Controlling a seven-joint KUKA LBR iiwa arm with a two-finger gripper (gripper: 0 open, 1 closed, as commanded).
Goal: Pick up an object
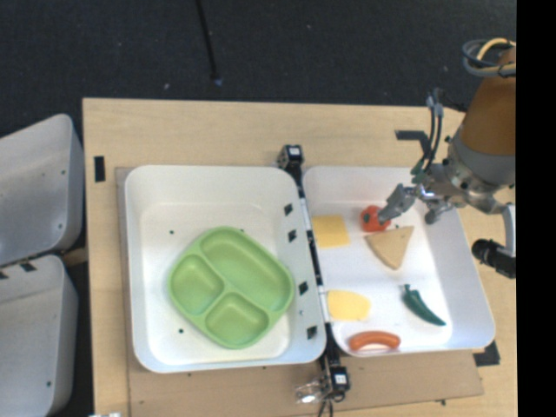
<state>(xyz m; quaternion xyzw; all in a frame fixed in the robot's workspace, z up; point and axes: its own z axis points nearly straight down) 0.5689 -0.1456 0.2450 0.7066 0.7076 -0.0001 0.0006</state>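
From the camera above the bench, I saw the arm (485, 137) coming in from the three o'clock side, grey with an orange part above the wrist. Its gripper (401, 203) was low over the right bin (452, 320), pointing toward nine o'clock. The tips were just beside a small red object (373, 219), and they seemed to touch it. Whether the red object was really between the fingers, and whether they were apart or together, I could not tell.

The red object lay in the upper middle of the right bin. At its nine o'clock, near it, was a flat yellow square (330, 231). At its five o'clock, just beside it, was a tan wedge (391, 248). Lower in the same bin, a pale yellow piece (347, 304) lay near the left wall, an orange-red curved piece (374, 342) was at the six o'clock edge, and a dark green pepper (423, 306) lay toward four o'clock.

In the left bin (148, 198) a green divided plate (230, 287) was lying flat, with three compartments.
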